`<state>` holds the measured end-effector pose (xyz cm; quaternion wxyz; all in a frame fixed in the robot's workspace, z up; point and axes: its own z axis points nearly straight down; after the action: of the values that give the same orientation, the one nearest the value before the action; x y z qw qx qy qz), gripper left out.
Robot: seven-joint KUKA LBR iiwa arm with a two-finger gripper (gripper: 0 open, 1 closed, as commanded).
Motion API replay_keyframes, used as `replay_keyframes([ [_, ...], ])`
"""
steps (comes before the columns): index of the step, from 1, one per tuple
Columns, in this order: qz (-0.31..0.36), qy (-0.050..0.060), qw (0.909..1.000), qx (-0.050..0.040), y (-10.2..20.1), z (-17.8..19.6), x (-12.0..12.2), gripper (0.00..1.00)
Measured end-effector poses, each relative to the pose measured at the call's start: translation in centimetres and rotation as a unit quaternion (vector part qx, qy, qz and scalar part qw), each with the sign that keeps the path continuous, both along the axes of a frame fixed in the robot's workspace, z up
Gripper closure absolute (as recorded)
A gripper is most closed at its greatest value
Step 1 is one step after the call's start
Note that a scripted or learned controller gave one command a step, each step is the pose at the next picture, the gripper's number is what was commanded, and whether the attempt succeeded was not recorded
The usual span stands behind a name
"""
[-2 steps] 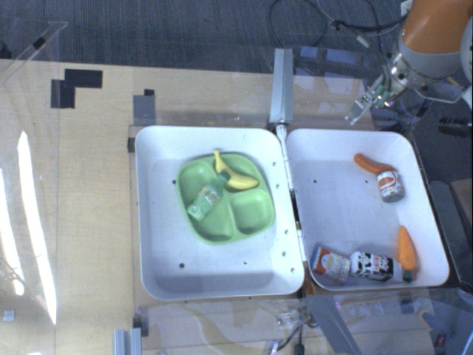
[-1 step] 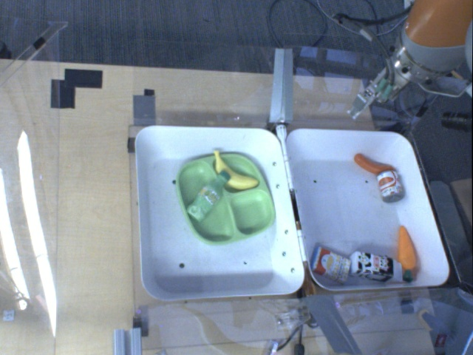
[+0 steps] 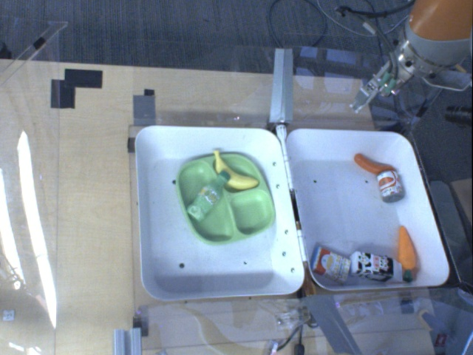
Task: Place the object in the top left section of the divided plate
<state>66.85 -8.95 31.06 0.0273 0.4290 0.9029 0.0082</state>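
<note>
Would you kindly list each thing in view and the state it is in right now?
Gripper: raised outside the bins, beyond the right bin's far edge.
Divided plate: in the left bin.
Banana: across the plate's far sections.
Small bottle: lying in the plate's left section.
Can: right bin, on its side.
Milk bottle: lying down.
Carrot: lying beside it.

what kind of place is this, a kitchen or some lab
Most likely a robotics lab bench, not a kitchen: a grey-and-orange robot arm reaches over two white bins holding toy food such as a banana on a green divided plate, with loose cables behind.
</note>
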Motion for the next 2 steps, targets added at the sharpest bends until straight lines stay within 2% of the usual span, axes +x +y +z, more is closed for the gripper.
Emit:
replay_keyframes([
  [1,0.082,0.023,0.9964,0.0005,-3.5,0.3,-0.9,1.00],
  [2,-0.005,0.021,0.9998,0.0029,-6.5,12.8,-2.6,1.00],
])
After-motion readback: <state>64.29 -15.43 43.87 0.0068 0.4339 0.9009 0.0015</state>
